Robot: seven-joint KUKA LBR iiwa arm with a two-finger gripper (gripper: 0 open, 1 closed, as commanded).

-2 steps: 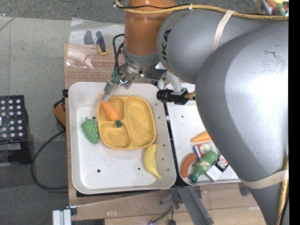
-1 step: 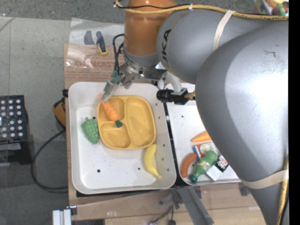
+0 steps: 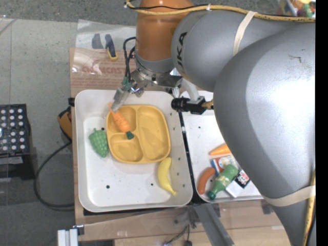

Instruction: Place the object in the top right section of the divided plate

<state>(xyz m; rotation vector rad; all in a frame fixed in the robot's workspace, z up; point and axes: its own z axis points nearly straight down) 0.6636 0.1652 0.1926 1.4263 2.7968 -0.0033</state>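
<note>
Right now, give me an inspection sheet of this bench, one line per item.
Surface: two shallow white bins side by side, left bin and right bin, on a bench.
Job's things: yellow divided plate in the left bin; toy carrot lying in the plate's upper left section, reaching over the divider.
Clutter: green toy grapes against the plate's left edge; toy banana below the plate; green bottle, sausage, orange wedge and small cards in the right bin.
Gripper: at the plate's upper left rim, above the carrot; state of jaws unclear.
Cables: black cable on the floor, left of the bins.
Surroundings: black perforated box at far left.
</note>
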